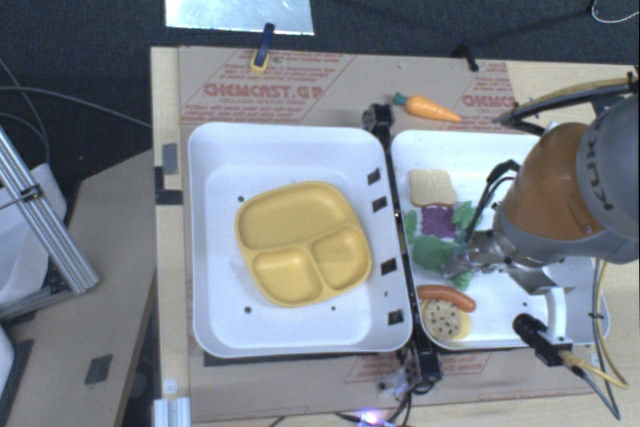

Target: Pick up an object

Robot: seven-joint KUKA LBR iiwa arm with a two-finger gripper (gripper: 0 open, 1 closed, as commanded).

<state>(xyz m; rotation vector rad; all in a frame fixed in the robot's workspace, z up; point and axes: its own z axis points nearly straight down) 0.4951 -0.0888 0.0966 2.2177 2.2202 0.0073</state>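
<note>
End effector sits low in the right bin, jaw state can't tell. Nearest candidate: green toy, touching at its 9 o'clock. Hot dog just at 6 o'clock, long axis running 9-to-3.

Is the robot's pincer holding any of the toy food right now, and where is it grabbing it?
It cannot be told. The pincer is down by the green leafy toy in the right bin, but the arm hides its tips.
</note>
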